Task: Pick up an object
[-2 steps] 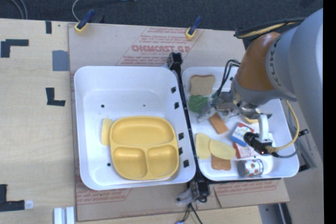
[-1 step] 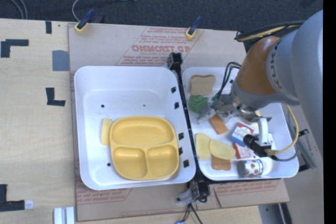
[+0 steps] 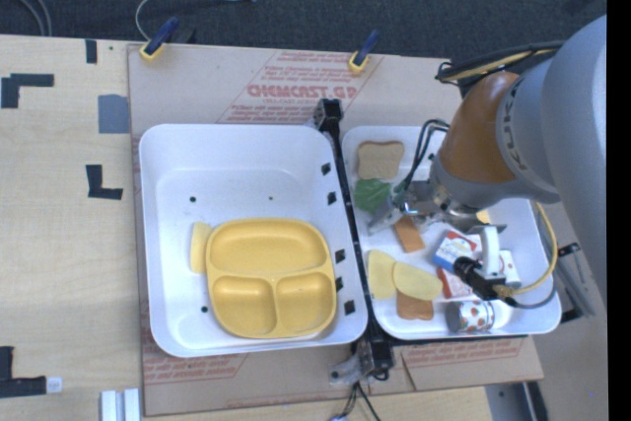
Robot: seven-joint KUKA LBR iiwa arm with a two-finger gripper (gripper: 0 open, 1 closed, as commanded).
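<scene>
Over the right bin (image 3: 540, 230), the grey arm with its orange band reaches in from the right, and the gripper (image 3: 419, 205) sits low among the toy food near the bin's left wall. Whether it is wide, narrow or holding anything cannot be told, since the wrist covers it. Just beside it lies an orange stick-shaped piece (image 3: 408, 234), its long axis running from upper left to lower right; its upper end seems to meet the gripper, though that contact is hard to make out. A green leafy piece (image 3: 372, 194) lies to the left of the gripper, and a bread slice (image 3: 380, 157) lies above it. Yellow slices (image 3: 399, 275) rest near the front, partly over a brown piece (image 3: 415, 308). A red-and-white packet (image 3: 455, 271) is partly hidden by cabling. The left bin (image 3: 168, 163) holds a yellow divided tray (image 3: 271, 276).
</scene>
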